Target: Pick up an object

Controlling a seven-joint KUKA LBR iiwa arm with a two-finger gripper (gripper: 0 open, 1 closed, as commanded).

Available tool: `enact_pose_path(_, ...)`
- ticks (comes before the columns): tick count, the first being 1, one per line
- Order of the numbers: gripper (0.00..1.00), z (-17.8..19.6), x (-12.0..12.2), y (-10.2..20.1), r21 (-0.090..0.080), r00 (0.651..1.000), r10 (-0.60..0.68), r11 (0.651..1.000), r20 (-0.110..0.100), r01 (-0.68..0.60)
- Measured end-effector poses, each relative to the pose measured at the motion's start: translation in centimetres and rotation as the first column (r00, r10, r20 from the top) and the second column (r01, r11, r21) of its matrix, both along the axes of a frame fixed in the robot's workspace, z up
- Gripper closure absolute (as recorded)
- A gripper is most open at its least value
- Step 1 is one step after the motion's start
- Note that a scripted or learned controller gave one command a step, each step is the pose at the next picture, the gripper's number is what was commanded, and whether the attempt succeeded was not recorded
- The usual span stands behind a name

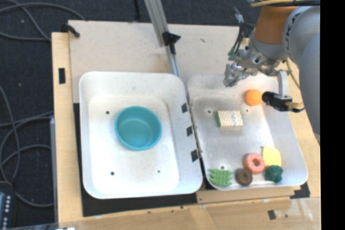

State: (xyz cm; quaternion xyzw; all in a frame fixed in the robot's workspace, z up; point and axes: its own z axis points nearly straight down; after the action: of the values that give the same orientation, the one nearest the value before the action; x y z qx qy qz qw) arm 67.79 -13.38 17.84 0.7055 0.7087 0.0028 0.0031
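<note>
The gripper (233, 77) hovers over the far edge of the right bin (280, 132); whether it is spread or pressed together cannot be told, and nothing is seen in its grasp. The nearest candidate, the orange ball (253, 97), lies just beside and nearer the camera than the gripper. The sponge block (229, 118) lies further that way. Centre over the ball before descending, since a round object probably rolls if contacted off-centre.
</note>
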Motion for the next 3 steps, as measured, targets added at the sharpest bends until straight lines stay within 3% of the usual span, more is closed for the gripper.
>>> enact_pose_path(2,1.0,12.1,0.3,-0.3,-0.001,1.0,0.001,1.0,0.0,-0.001)
enact_pose_path(3,1.0,12.0,-1.4,3.6,0.0,1.0,0.001,1.0,-0.008,-0.001)
